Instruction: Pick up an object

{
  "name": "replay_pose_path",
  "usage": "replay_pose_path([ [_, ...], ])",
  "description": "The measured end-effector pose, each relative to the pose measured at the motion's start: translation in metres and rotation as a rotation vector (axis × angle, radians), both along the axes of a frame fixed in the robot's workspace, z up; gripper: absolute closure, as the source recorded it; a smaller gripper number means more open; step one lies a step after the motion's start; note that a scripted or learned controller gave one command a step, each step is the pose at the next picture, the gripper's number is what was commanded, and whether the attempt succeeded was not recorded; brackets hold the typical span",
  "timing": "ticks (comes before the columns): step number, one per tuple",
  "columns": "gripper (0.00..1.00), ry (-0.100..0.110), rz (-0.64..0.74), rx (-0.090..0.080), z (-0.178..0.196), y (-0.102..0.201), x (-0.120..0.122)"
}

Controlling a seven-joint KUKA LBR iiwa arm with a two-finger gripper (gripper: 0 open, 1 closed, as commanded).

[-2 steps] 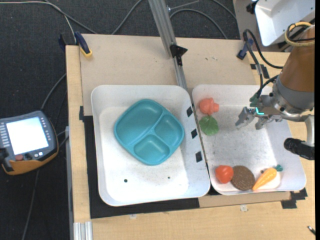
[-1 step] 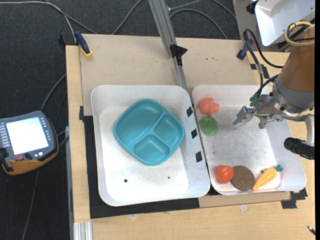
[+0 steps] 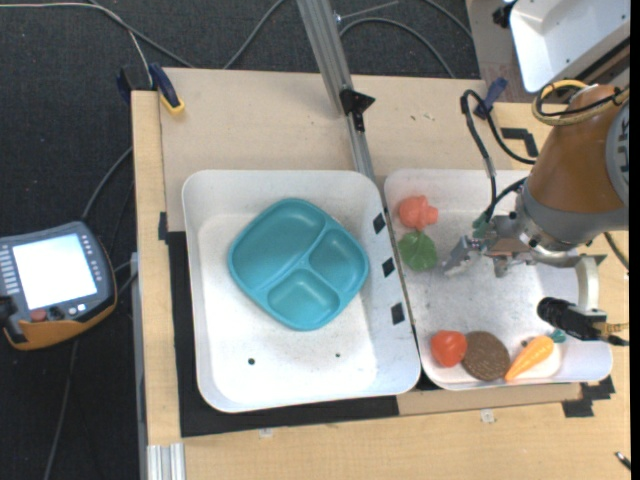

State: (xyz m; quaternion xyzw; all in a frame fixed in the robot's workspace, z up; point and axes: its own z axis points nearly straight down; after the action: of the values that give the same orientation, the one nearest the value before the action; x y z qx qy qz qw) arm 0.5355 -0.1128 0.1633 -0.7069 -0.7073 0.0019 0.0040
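Gripper (image 3: 462, 258) hangs over bare floor of the right bin (image 3: 452, 308), beside the green toy (image 3: 418, 251), finger state unclear.

a robot lab: teach pendant (image 3: 52, 283) (loose cables (image 3: 90, 13) nearby) beside the bench (image 3: 260, 128).

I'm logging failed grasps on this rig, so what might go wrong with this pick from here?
1. The gripper hangs beside the green object, which sits close to the orange-red object; a grasp may nudge one into the other.
2. Both lie near the right bin's left wall, so a finger could catch that wall.
3. The green object looks rounded and might slip out.
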Motion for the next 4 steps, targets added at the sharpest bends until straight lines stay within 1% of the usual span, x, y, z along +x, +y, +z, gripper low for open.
replay_pose_path([
  [1,0.0,-0.001,0.0,0.0,-0.061,0.002,0.006],
  [2,0.0,-0.008,-0.001,-0.001,-0.077,0.003,0.007],
  [3,1.0,-0.016,-0.001,-0.006,-0.064,0.001,0.009],
  [4,1.0,-0.012,0.0,-0.003,-0.018,0.002,0.002],
])
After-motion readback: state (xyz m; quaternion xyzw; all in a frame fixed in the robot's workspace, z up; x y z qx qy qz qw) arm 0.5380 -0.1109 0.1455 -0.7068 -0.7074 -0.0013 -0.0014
